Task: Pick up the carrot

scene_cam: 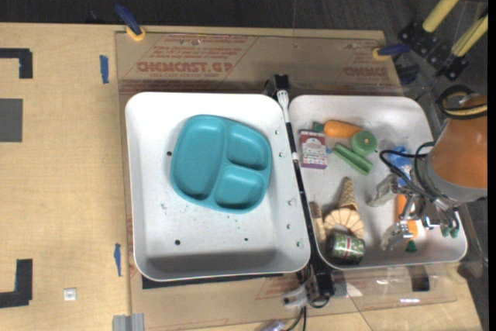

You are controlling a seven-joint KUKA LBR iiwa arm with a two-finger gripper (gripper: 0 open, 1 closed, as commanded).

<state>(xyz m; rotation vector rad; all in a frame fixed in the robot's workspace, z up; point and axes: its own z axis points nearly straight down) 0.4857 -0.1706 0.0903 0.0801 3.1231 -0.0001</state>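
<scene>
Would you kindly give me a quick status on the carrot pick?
Tool low in right bin, near side. Carrot lying at far side, untouched. Green pieces and small carton beside it.

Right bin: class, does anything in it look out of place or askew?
Mostly a loose jumble. The green can lies tipped on its side at the near edge of the right bin. The carrot lies flat near the far wall, apart from the gripper.

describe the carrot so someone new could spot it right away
Look in the right-hand white bin, along its far edge. The carrot lies there between a small pink carton and green pieces; it is the only smooth orange stick in that group.
</scene>
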